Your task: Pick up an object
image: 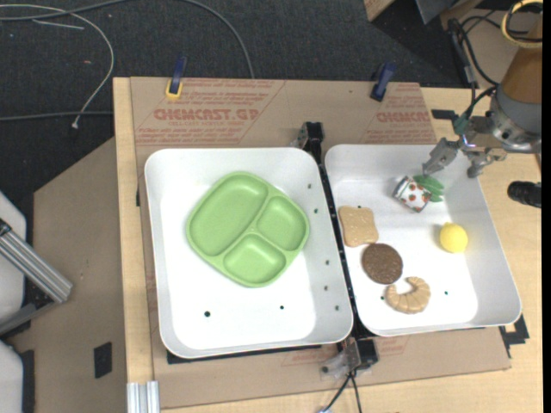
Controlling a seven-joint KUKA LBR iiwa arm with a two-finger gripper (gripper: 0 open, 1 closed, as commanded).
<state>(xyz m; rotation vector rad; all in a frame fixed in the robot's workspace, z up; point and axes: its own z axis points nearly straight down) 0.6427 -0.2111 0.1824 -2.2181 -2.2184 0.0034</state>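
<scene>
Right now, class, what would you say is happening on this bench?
A robot arm reaches in from the right, its open gripper hovering over the right bin, holding nothing. Nearest it lies a small toy strawberry. Further along sit a yellow ball, a cracker, a brown cookie and a croissant. The left bin holds a green divided plate. Nothing is picked up yet.

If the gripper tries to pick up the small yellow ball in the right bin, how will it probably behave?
The yellow ball looks round and smooth, so it will probably roll away if nudged off-centre. It lies apart from the other items on the flat floor of the right bin, so nothing nearby would stop it before the wall. It is small and likely light, though its hardness cannot be judged.
</scene>
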